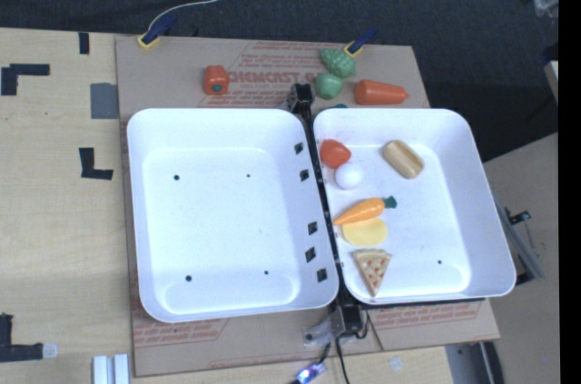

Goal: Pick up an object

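A tapered orange carrot (363, 211) and smooth white egg (349, 177) lie in the right bin (436, 223).

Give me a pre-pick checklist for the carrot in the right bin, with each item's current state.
1. Carrot lies inside the right bin: ok.
2. Nothing lies on top of the carrot: ok.
3. Free space around it: not ok, the yellow piece touches it below.
4. White egg stands apart from it: ok.
5. Distance from the bin's left wall: not ok, close.
6. Gripper ready: cannot tell.
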### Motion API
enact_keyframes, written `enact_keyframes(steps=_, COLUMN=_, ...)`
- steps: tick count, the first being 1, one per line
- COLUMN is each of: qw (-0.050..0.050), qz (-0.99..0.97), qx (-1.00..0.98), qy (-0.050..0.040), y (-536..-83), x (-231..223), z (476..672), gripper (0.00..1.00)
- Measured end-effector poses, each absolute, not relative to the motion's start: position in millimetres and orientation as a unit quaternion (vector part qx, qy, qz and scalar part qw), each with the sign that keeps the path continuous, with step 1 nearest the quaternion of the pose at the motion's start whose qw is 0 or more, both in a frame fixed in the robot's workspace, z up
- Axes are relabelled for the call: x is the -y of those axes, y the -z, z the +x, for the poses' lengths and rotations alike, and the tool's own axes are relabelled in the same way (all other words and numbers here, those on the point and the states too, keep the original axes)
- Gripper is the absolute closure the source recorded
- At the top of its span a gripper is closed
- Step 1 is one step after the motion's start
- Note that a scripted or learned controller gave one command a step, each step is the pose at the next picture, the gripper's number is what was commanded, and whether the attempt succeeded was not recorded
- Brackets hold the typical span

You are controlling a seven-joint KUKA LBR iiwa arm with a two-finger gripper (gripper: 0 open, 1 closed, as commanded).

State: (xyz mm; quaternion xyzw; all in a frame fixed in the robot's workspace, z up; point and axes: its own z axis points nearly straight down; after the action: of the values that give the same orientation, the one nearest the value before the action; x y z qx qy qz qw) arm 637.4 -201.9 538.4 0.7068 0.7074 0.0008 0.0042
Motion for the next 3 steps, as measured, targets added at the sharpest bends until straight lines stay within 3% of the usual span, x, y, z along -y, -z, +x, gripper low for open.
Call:
enact_keyframes(steps=1, qw=0.000, qz=0.708, qx=-0.707, qy=0.0003, y=-535, x=225, z=604.3, gripper=1.00)
enact_keyframes(steps=2, qw=0.000, qz=0.707, qx=-0.707, qy=0.0003, y=-535, x=223, z=605.7, gripper=0.00)
enact_keyframes(steps=3, qw=-0.007, qz=0.708, qx=-0.706, qy=0.0038, y=-409, x=206, z=545.6, gripper=0.00)
